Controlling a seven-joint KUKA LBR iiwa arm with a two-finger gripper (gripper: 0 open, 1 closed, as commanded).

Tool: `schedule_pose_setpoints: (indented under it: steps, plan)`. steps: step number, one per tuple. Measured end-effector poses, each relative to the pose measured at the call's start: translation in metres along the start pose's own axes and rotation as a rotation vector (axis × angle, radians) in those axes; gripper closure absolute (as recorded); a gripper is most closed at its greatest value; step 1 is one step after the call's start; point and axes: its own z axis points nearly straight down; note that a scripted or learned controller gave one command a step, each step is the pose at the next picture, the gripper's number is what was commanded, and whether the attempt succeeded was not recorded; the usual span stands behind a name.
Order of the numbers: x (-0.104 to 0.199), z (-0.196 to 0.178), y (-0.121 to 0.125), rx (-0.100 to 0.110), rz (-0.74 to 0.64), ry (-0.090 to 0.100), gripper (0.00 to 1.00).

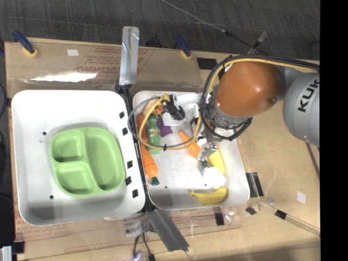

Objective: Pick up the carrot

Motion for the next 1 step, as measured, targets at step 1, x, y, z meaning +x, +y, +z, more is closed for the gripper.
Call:
schedule_pose_setpoints:
  steps: [1]
  plan:
    - [-0.0055, 0.0107, -0.0109, 0.007, 0.000, -0.010, 0.00]
